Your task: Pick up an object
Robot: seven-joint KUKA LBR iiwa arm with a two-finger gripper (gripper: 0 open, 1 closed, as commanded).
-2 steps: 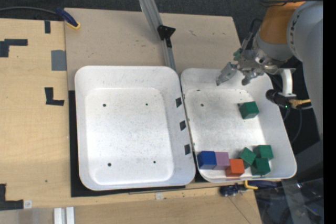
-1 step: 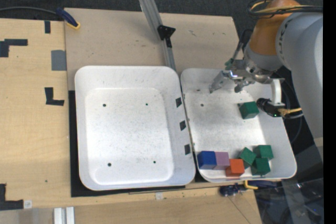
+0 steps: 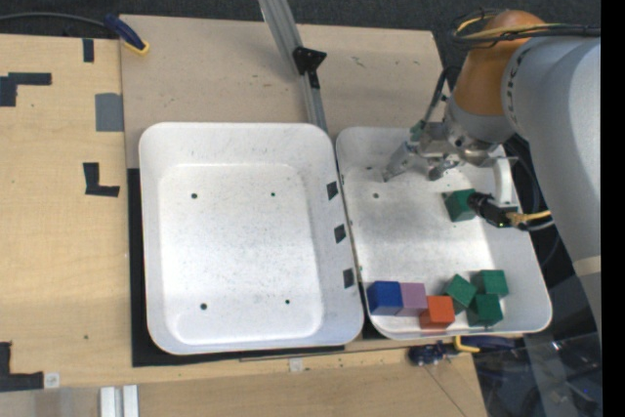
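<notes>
Altogether four green blocks (image 3: 459, 206), one blue block (image 3: 385, 296), right bin (image 3: 391, 210)

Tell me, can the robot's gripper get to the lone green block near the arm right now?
Probably yes. The gripper hangs over the right bin, and the green block sits alone close beside it. No other block crowds it; the rest cluster along the bin's near edge. Only the bin's right wall nearby could hamper it.

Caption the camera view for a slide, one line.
KUKA arm's end effector poised over the right bin, near a lone green block; six more blocks cluster along the bin's near edge.
</notes>
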